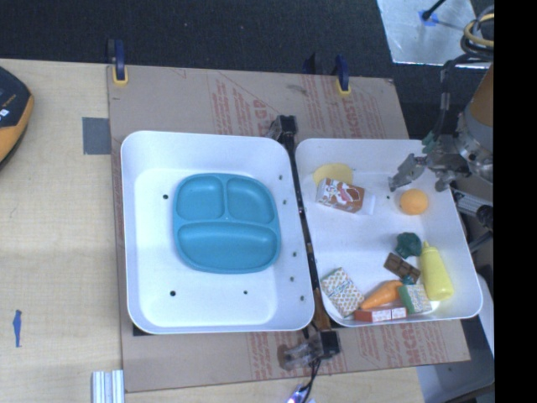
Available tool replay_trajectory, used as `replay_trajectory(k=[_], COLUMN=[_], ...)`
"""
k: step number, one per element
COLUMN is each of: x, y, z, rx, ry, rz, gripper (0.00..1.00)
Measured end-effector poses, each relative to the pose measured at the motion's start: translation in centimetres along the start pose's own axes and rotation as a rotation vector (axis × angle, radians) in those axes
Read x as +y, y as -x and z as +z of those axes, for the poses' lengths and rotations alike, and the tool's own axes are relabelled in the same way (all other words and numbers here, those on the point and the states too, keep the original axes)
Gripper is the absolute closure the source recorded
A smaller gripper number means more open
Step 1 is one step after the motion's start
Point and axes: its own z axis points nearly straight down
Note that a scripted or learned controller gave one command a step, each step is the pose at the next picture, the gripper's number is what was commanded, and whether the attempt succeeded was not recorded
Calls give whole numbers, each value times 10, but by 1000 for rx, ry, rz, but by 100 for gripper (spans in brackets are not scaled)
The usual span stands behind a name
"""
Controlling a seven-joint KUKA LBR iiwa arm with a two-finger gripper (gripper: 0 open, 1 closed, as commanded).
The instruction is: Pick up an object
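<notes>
Plenty sitting in the right bin [362,151] for grabbing, but going with the little orange ball [413,201] near the far right side, just below the gripper [417,168], well apart from the snack packet [339,195]. Probably handling light, hard and a bit rolly, so squeezing across the widest part. Gripper hanging there with fingers spread, holding nothing.

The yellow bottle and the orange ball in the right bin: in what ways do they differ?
The yellow bottle is long and lies flat near the bin's front right corner; the orange ball is round and sits toward the back. The bottle is bigger than the ball. The bottle lies among other items, while the ball sits alone, close to the gripper. Both rest in the right bin.
</notes>
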Motion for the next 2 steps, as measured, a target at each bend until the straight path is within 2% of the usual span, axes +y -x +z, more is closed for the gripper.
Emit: replay_trajectory(k=[1,2], x=[-22,62], y=[28,26], z=[94,115], rx=[7,5], ry=[-15,0], rz=[0,-5], gripper=[0,0])
